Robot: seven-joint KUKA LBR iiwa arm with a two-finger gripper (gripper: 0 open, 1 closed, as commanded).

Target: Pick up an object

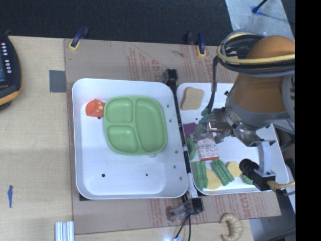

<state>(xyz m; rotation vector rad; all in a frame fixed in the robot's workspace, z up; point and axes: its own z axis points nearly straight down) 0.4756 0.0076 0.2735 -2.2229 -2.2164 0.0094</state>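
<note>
My gripper [207, 128] is down in the right bin [281, 157], near its left side. Just below it lies a red and white packet [206, 149]. A purple piece [189, 130] shows at the gripper's left. A tan bread slice [191, 98] lies at the bin's far left corner. Green bean pods [219, 170] and yellow pieces [233, 169] sit along the near edge. Nothing can be seen between the fingers, and the wrist hides part of the bin.
The left bin [125, 177] holds a green divided plate [135, 124] and a small red thing [94, 108] at its far left. A tan curled object [232, 226] lies on the bench in front of the right bin. A handheld controller [7, 69] sits at the far left.
</note>
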